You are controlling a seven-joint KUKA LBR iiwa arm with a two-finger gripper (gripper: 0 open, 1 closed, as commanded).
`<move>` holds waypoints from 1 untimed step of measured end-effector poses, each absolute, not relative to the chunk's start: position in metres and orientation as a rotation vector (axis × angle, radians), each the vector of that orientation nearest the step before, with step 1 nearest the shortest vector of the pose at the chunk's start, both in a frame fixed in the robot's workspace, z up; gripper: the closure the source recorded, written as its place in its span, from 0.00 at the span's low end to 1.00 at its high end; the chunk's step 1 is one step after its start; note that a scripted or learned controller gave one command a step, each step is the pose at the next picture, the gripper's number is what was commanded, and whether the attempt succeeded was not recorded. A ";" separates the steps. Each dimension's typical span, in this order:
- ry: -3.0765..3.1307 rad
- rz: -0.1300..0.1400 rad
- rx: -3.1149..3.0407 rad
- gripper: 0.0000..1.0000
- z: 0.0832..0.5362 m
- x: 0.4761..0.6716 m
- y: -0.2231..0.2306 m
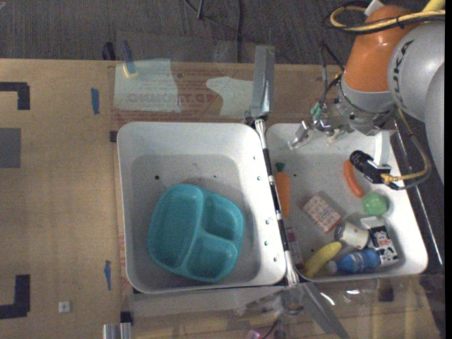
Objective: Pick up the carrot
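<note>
Not much progress on this one yet, going by the shot. The carrot is lying along the left wall of the right bin, green top pointing toward the far edge, nothing touching it. The gripper is hanging over the far end of that same bin, up and to the right of the carrot, and its metal fingers look spread apart with nothing between them. So the grab hasn't happened; the arm probably needs to slide toward the divider and drop down before closing. The carrot sits tight against the wall, which could make it awkward to get a finger in on that side. The left bin just has a teal divided plate in it.
</note>
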State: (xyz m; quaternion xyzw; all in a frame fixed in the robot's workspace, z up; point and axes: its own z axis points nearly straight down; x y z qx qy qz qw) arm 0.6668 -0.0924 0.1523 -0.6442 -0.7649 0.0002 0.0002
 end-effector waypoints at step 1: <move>-2.601 -0.007 -1.776 0.00 0.088 0.604 -0.112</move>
